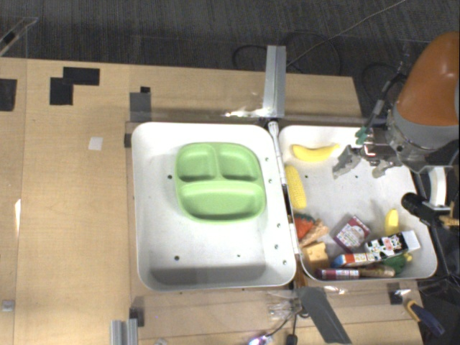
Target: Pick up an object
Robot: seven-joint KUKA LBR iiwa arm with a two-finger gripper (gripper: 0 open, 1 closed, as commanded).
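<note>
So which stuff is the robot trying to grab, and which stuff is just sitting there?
For grabbing:
gripper
banana
corn cob
purple packet
small yellow bottle
other bits in the right bin

Just sitting there:
green divided plate
left bin

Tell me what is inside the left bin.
The left bin holds one thing: a green divided plate with three compartments, lying flat toward the bin's far side. Nothing lies on the plate. Whatever is beneath the plate is covered.
</note>
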